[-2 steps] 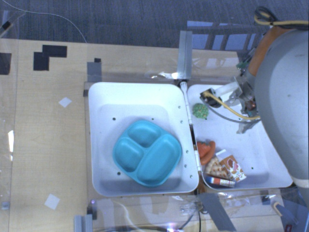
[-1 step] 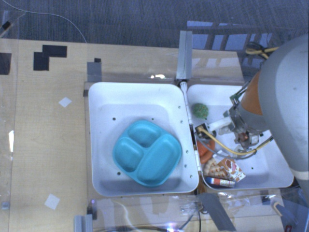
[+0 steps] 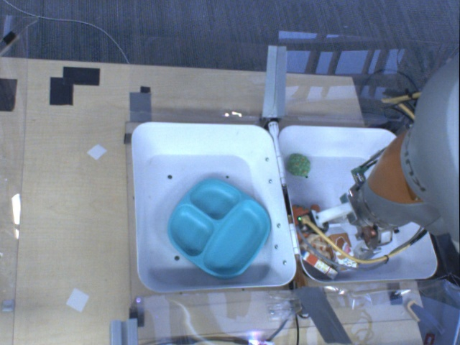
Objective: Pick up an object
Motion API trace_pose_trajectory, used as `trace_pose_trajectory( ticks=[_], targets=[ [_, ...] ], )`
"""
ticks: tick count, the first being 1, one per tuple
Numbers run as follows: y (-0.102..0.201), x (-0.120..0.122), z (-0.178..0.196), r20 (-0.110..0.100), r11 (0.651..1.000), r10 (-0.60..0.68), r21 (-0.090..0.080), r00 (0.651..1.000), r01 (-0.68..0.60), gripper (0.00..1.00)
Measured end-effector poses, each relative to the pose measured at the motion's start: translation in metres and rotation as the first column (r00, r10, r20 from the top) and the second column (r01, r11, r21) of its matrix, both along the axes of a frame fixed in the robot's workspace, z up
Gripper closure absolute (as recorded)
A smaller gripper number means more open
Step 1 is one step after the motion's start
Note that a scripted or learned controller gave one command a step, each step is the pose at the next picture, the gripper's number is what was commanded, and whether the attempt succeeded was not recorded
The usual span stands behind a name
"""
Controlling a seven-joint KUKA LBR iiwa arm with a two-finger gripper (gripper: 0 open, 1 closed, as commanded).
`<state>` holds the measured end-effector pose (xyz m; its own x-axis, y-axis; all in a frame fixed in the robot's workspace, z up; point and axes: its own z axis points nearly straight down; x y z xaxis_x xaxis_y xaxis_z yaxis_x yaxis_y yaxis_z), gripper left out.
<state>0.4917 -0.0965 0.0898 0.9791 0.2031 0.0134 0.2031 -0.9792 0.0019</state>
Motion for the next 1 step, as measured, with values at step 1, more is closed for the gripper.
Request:
trace_pose_trajectory(
  ticks=[1],
  targets=[
    [-0.0059,0.0578,0.041,-0.013,1.0,0.005,0.001,1.0,-0.005,0.0]
  ],
)
